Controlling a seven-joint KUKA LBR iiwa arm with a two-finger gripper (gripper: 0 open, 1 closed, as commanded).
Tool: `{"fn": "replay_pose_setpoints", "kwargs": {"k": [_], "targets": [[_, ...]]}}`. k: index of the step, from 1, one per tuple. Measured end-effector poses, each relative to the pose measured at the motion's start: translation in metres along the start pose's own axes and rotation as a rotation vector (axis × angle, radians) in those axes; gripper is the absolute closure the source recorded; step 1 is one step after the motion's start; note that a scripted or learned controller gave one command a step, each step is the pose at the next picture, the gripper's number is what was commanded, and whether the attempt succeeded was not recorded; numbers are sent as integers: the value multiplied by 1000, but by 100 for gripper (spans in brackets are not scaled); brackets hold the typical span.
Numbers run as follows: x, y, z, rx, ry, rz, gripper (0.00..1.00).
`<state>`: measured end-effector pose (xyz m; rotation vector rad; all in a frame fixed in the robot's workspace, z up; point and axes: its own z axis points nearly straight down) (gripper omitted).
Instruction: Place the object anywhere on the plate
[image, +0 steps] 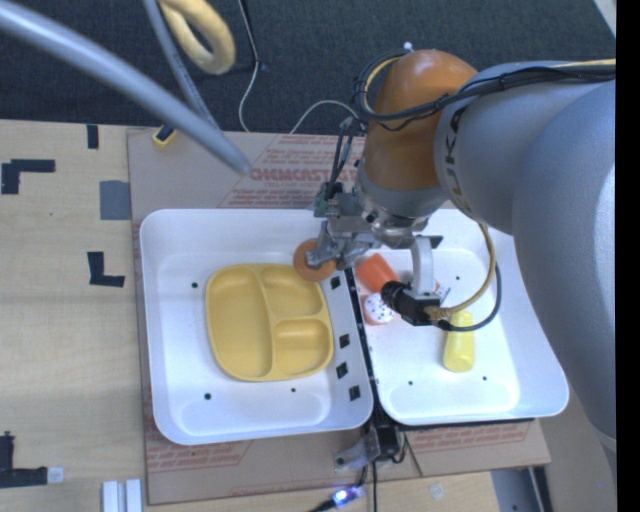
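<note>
The gripper (322, 257) hangs over the left bin (165, 300) at the plate's (268, 322) two o'clock corner, an orange disc (306, 260) at its tip (whether clamped, I cannot tell). In the right bin (520, 370): an orange piece (376, 271), a yellow block (458, 347).

Smooth yellow plastic plate (268, 322), glossy white plastic bins (170, 300), matt brown cardboard (290, 165) beneath, pale wood-look bench (60, 330)

The yellow plate (268, 322) lies open from above, arm (420, 130) overhanging its right corner.
</note>
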<state>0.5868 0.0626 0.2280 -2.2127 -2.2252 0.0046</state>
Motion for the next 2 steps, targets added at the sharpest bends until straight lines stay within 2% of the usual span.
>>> {"fn": "replay_pose_setpoints", "kwargs": {"k": [1,2], "targets": [[44,-9,7,-1,0,0,100],[41,-8,6,-2,-1,3,0]]}}
